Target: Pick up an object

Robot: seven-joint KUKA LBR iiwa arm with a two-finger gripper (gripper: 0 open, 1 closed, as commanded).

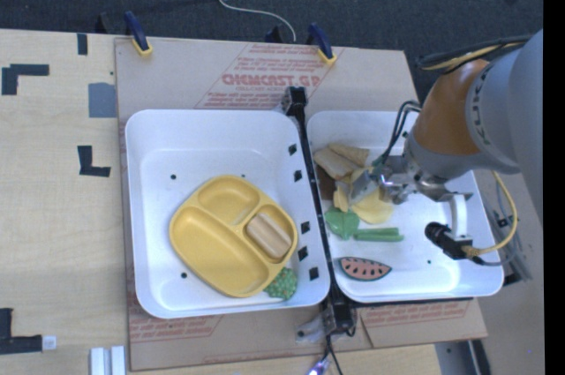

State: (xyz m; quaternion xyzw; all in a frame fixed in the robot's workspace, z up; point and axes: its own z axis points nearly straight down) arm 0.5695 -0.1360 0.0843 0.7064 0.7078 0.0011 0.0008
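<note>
Camera view looks down on two white bins side by side, with the arm [477, 113] reaching in from the right over the right bin [459, 272]. Its gripper [369, 186] is low among a cluster of toy foods at that bin's left side, just above a pale yellow piece [374, 210] and beside a tan, bread-like piece [340, 158]; whether the jaws are apart or together cannot be told, as the wrist and the clutter hide them, and no piece is seen between them. Just below the yellow piece lies a green leafy vegetable [353, 227], and nearer the front rim a watermelon slice [365, 268], apart from the gripper. The left bin [146, 188] holds a yellow divided plate [221, 236] with a tan block [269, 235] in one compartment and a green broccoli piece [282, 284] touching its front edge.
</note>
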